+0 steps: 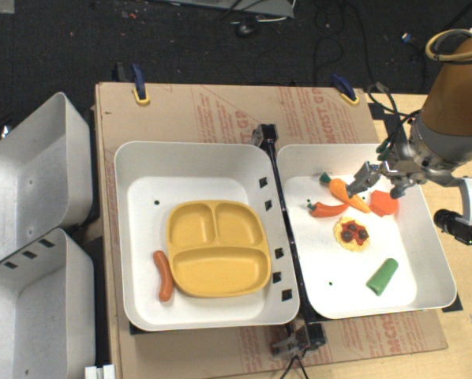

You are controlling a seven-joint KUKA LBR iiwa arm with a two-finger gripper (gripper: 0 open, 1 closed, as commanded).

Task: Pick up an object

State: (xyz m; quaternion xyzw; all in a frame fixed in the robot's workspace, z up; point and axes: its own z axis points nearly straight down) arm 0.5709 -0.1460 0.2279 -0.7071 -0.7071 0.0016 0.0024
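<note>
Fingers (365,181) look spread, dark tips angled down-left over the right bin, nothing visibly between them, so I read them as apart and empty; gap width is hard to judge at this slant. Gripper (376,181) sits right of centre frame, just above the carrot (348,193) and touching or nearly touching its upper end, can't tell which.

Left to right: left bin (133,212) holds a yellow divided tray (218,247) in the middle, with a sausage (164,275) lying lengthwise just beside the tray's lower-left edge. Right bin (425,283) holds the cluster: chili pepper (327,208) left of the carrot, red-orange piece (383,204) right of it, mini pizza (352,234) just below, green cucumber piece (382,275) lower right, well apart from the rest.

My judgement: target is the carrot, and I'm at approach, not yet grasped. To do it well I'd set the fingers across the carrot's narrow axis, descend straight, and close only once both tips clear the bin floor either side.

Obstacles: the chili and the red-orange piece crowd the carrot's ends, so a skewed close could pinch two items or push the carrot away. The cucumber is the cleaner fallback.
</note>
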